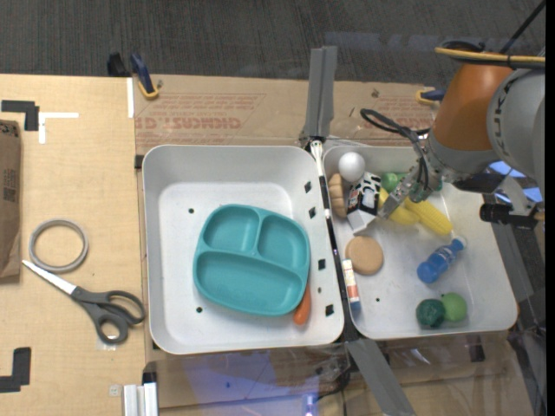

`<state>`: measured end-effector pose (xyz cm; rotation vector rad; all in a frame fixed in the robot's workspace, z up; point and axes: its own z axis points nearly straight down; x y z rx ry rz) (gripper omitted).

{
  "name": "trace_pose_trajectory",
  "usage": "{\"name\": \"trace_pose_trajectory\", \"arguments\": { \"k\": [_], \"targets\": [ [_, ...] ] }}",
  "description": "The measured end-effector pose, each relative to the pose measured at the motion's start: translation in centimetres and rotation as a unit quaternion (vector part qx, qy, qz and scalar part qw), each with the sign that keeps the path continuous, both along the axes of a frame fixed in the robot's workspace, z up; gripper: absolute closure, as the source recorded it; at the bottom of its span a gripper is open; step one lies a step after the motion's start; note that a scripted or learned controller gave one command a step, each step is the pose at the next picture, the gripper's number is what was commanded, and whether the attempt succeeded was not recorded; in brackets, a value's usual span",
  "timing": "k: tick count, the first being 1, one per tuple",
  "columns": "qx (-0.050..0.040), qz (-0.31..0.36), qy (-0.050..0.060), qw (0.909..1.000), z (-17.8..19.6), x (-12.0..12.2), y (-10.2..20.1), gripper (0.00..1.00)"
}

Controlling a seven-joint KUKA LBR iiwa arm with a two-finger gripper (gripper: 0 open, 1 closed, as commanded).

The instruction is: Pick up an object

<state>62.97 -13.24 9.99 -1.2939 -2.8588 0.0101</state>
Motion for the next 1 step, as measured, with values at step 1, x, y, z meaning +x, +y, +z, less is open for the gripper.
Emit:
{"name": "trace_pose_trajectory", "arguments": {
  "k": [1],
  "targets": [
    [0.0015, -0.013, -0.004, 0.9999, 9.25, 1.44, 8.29, 1.0]
  ]
}}
